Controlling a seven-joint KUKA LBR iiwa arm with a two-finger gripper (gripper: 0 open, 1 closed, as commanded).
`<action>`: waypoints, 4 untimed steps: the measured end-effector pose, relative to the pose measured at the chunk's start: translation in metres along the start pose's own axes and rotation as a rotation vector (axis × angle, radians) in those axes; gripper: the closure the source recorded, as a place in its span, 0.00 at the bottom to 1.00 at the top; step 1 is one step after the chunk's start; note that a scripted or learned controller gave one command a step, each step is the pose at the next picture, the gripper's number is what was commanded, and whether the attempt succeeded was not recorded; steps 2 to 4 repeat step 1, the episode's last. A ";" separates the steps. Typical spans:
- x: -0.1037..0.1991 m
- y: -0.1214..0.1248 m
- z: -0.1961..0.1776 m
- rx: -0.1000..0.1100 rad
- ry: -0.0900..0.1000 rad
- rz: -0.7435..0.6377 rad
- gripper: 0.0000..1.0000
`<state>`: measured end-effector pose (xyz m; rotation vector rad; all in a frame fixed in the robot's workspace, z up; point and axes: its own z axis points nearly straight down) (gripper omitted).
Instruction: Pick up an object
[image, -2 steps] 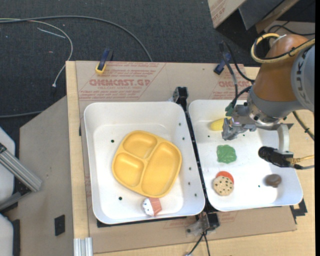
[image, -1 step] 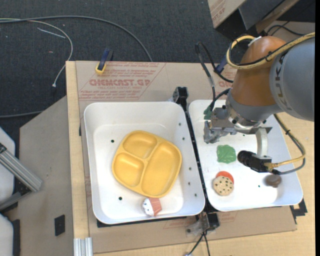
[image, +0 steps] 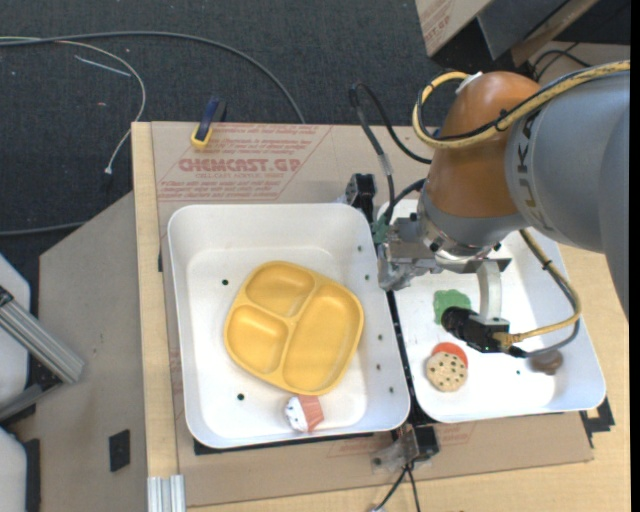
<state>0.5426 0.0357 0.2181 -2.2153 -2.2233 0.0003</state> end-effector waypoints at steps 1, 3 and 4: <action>0.048 -0.003 -0.012 -0.003 -0.001 0.000 1.00; 0.048 -0.003 -0.012 -0.003 -0.001 0.000 1.00; 0.048 -0.003 -0.012 -0.003 -0.001 0.000 1.00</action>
